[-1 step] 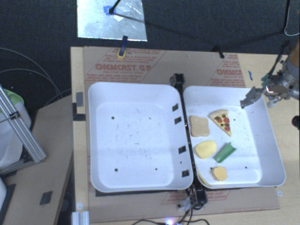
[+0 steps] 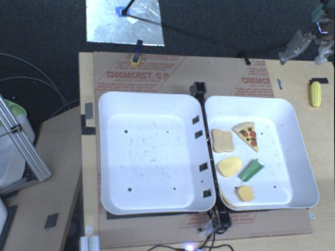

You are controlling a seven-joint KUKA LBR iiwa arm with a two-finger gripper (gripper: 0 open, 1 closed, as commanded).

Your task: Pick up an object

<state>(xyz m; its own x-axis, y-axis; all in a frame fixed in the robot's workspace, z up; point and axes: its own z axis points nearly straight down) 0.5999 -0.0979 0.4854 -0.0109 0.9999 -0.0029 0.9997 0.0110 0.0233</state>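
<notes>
Up at the top right corner I see the gripper (image 2: 312, 35), well clear of the right bin (image 2: 293, 140); whether it's open, I cannot tell.

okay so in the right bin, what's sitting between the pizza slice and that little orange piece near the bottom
In the camera view, the green piece lies between the pizza slice and the small orange piece, with the yellow piece just beside it, toward the left bin.

Lab: bench (image 2: 172, 69) with twin white bins (image 2: 152, 101).

Red "CHEMCAST GP" print on brown board (image 2: 157, 69) under bins, twice; right copy partly covered.
</notes>
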